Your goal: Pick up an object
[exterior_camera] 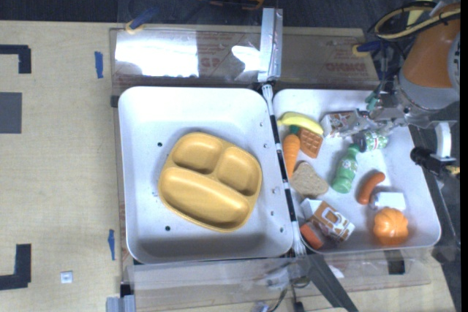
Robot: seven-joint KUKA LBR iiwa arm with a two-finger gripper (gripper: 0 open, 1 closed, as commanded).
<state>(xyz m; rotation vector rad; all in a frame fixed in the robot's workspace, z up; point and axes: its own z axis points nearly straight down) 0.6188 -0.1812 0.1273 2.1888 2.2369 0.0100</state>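
Arm: grey with orange band (431, 58), reaches in from right, wrist bent down over far right corner of right bin (428, 234).
Gripper (371, 129): low over the bin's back area, above a small packet (340, 120); fingers lost in clutter, cannot tell if released or clenched, nothing seen held.
Right bin items: banana (301, 122), carrot (291, 152), waffle (311, 144), green bottle (344, 169), bread slice (310, 179), sausage (369, 186), pumpkin (390, 225), small carton (333, 221), white block (390, 199).
Nearest to gripper: packet and green bottle, both lying in bin.
Left bin (139, 157): yellow divided plate (210, 179) in middle.
Desk (58, 157): wood, blue tape marks.
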